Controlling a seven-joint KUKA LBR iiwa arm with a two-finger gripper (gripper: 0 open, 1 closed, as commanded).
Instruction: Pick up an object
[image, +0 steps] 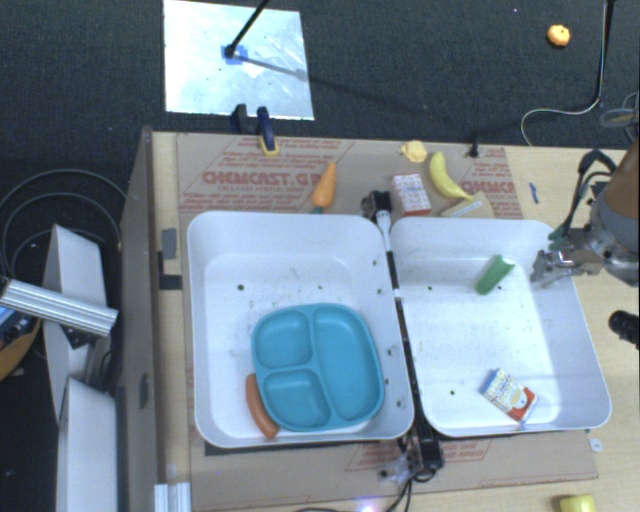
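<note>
From here I read an approach: my gripper (548, 264) hangs at the right bin's (575, 345) three o'clock rim, fingers' spread impossible to tell, so next I'd reach nine o'clock toward the nearby green block (493, 274).

Left bin (215, 260) holds a blue divided tray (316, 366) with an orange sausage (260, 405) just beside it. Right bin (575, 350) holds a green block (493, 274) and a small carton (509, 394). Gripper (552, 262) sits at the right bin's far right rim.
</note>
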